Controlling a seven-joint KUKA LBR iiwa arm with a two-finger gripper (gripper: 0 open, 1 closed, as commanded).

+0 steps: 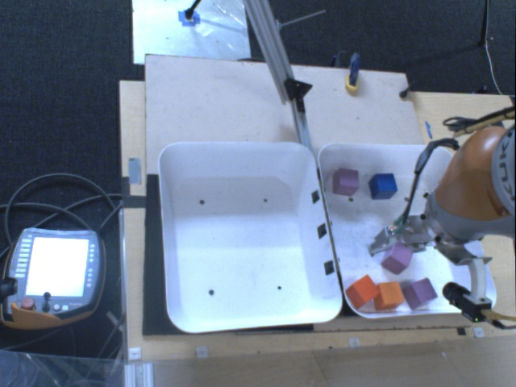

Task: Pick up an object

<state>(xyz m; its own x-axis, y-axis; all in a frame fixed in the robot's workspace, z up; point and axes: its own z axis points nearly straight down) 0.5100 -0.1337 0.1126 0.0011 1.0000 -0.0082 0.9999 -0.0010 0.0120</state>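
- Two bins (242, 160): smooth, white, glossy plastic.
- Worktop (218, 95): pale, matt, speckled board.
- Floor (64, 71): dark, rough carpet.
- Pole (270, 39): brushed metal.

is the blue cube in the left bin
No, the blue cube sits in the right bin, next to a purple cube near its far wall.
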